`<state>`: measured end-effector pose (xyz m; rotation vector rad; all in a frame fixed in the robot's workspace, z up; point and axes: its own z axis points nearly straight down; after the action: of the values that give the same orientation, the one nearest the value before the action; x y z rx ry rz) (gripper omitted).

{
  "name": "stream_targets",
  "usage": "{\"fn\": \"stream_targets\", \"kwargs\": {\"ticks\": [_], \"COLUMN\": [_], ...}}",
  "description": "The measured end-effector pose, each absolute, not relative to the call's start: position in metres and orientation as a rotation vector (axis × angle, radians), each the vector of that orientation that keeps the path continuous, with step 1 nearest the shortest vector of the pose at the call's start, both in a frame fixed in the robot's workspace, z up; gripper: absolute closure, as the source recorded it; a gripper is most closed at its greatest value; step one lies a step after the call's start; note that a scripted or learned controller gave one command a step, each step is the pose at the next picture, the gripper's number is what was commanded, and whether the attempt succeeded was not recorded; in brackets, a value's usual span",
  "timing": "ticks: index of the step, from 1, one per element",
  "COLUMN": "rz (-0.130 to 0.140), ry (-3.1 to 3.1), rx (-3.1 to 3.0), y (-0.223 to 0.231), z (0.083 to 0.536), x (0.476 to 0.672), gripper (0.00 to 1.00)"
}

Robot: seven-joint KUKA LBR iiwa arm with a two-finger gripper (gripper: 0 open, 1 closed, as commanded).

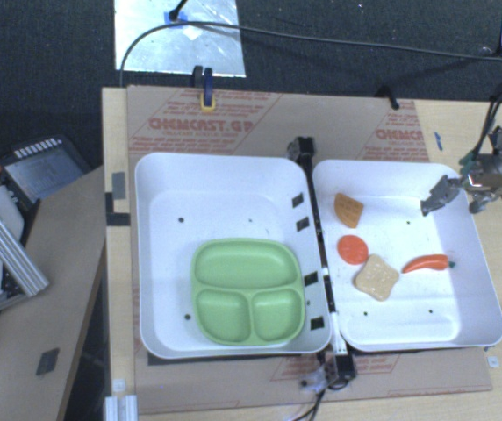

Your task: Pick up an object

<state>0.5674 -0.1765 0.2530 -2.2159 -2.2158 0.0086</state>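
Note:
The right bin (470, 323) holds several small items. A tan-orange chunk (349, 209) lies near its back left, with a red-orange round piece (353, 249) just below it. In front of that piece lies a beige bread slice (376, 278), and to its right an orange carrot-like piece (426, 263). My gripper (457, 200) hangs over the bin's back right edge, above and right of the carrot-like piece. It is open, with nothing between its fingers.
The left bin (163, 200) holds a green three-compartment plate (247, 289) at its front. A black divider strip (314, 235) runs between the bins. Cardboard (233, 121) lies under both bins. A metal rail and a box stand off the bench at the left.

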Motion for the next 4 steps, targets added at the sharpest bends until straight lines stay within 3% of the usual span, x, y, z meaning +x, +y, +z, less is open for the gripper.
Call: {"fn": "stream_targets", "kwargs": {"ticks": [1, 4], "rz": [-0.001, 0.001], "ry": [-2.226, -2.222], "rx": [-2.219, -2.219], "y": [-0.176, -0.173], "z": [0.26, 0.111], "x": [0.57, 0.579], "gripper": [0.0, 0.0]}}
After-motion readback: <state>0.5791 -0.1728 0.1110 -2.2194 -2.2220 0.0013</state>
